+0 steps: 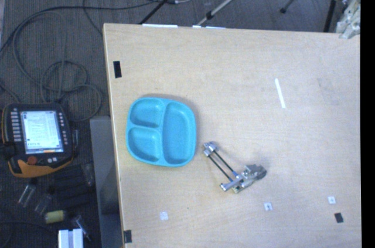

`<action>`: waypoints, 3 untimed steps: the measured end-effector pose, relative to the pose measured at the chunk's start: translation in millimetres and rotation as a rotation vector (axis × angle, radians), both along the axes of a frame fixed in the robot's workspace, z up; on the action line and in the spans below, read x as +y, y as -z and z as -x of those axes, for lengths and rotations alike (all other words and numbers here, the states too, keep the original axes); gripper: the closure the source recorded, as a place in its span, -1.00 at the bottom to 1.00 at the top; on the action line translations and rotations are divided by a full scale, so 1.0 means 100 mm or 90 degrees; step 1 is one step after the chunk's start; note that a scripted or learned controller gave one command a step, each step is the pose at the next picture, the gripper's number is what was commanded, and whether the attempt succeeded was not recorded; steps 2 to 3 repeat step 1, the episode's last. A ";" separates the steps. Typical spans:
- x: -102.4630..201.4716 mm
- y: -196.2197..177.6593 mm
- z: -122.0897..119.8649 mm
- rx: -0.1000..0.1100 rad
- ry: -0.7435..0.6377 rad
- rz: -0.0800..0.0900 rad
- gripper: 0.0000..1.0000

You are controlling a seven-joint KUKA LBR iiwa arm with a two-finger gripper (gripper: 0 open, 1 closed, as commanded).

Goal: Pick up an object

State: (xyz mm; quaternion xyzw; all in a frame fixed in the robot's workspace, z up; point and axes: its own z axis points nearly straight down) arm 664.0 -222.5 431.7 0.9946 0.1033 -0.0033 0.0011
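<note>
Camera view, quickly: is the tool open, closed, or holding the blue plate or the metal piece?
Tool: cannot be told.
Blue plate and metal piece both lie on the bench.

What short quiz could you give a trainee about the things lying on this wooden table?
1. True or false: the blue tray has three compartments.
2. Which lies nearer the tray: (a) the metal clamp tool, or (b) the white strip?
3. Fill in: the handheld screen pendant lies on the ____, off the table's left edge.

Key
1. True: two small compartments on its left, one long one on its right.
2. (a): it lies just right of the tray's lower corner, apart from it; the strip lies farther up and right on the table.
3. Floor.
</note>
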 end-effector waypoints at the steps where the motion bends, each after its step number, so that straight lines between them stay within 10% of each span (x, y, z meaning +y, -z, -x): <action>1: 0.00 0.00 0.06 0.001 -0.362 -0.004 1.00; 3: 0.00 0.00 0.06 0.001 -0.362 -0.004 1.00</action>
